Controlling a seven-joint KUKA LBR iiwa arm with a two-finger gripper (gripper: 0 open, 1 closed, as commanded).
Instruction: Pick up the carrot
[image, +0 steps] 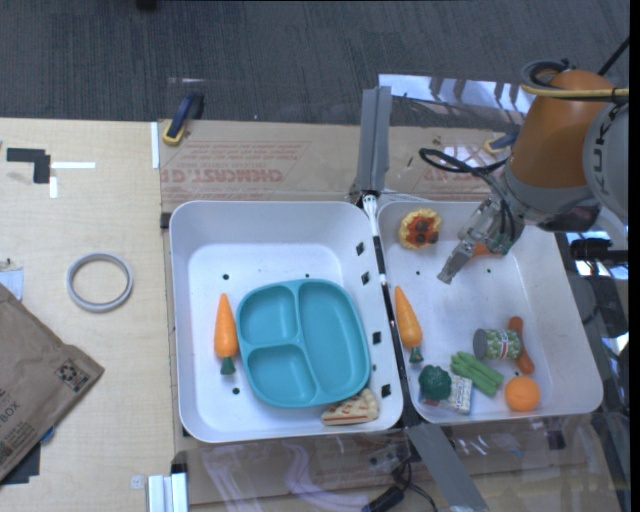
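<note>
Orange carrot (406, 315) lies at the right bin's (560, 262) left wall, its green top pointing toward the camera, while the claw (462, 258) hangs over the bin's middle, well apart from it; whether its fingers are spread cannot be told. A second carrot (225, 328) rests beside the teal plate (300, 342).

You see two bins side by side. In the left bin (195, 240), a carrot (225, 327) lies just left of the divided plate (300, 342) (a pizza slice (351, 409) at its near edge). In the right bin (560, 290), another carrot (406, 316) lies along the left wall.
</note>
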